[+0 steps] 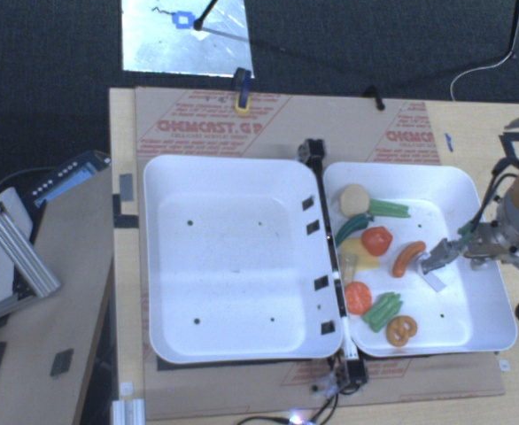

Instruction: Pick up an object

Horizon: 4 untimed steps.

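The right bin (472, 326) holds several toy foods: a cream ball (354, 199), a green stalk (389, 209), a red tomato (377, 240), a yellow piece (355, 253), an orange-red sausage (408, 258), an orange round piece (358, 297), a green pod bunch (383, 311) and a pretzel (400, 329). My gripper (436, 262) hangs over the right bin's middle, just right of the sausage, reaching in from the right. Nothing shows between its fingers.
The left bin (166, 237) lies beside the right one, with black clips (321, 282) along the shared rim. Both rest on a cardboard sheet (206, 122). A yellow-blue clamp (242, 91) stands at the back edge. A metal frame (11, 246) sits far left.
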Each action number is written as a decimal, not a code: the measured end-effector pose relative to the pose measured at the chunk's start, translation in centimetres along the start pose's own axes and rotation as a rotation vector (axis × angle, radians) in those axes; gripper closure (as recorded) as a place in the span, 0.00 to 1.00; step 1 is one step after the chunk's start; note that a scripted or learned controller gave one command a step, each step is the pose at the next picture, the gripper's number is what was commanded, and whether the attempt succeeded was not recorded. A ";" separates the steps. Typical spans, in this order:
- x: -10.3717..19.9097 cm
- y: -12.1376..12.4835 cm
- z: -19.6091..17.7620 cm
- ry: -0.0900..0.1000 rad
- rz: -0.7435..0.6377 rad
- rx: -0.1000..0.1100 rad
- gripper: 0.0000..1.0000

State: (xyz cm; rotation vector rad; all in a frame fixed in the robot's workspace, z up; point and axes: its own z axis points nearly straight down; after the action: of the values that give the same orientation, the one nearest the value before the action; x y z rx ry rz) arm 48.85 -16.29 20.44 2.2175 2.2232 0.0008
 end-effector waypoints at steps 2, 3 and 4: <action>5.1 8.2 10.9 0.000 -0.001 -0.003 1.00; 5.1 9.2 12.0 0.001 -0.002 0.000 1.00; 8.9 5.9 1.4 0.002 -0.005 -0.008 1.00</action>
State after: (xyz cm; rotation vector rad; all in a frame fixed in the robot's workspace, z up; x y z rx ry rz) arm 54.77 -7.38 19.06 2.2087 2.2261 0.0118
